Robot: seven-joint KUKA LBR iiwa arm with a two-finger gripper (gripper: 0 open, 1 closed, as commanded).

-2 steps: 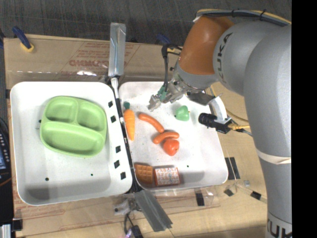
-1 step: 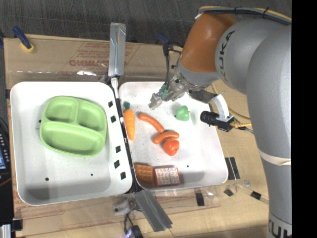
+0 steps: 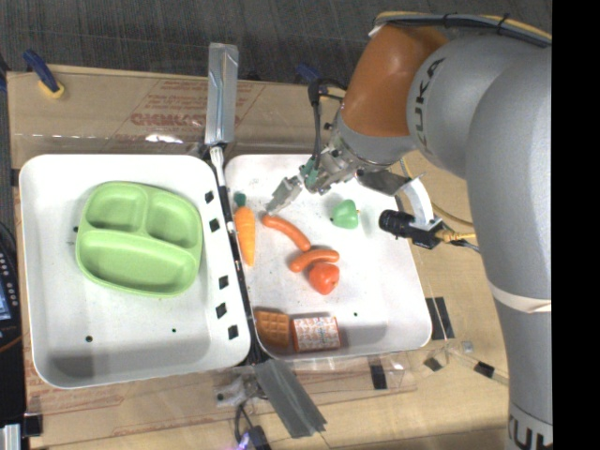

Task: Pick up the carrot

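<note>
Arm (image 3: 497, 157) nearest the lens. Gripper (image 3: 292, 187) hangs above the right bin (image 3: 398, 293), fingers apart, holding nothing. Carrot (image 3: 246, 235) lies against that bin's left wall, leafy end up. Recommend descending over mid-body, fingers straddling its width, clear of the wall

The arm (image 3: 497, 157) is a thick, smooth grey tube with rounded joints, black "KUKA" lettering on its casing, and a glossy orange band (image 3: 389, 78) at about ten o'clock from that lettering. Below the band sits a small metal gripper (image 3: 300, 186). A black cable (image 3: 412, 223) with a plug runs beside a white bracket (image 3: 417, 200).
</note>
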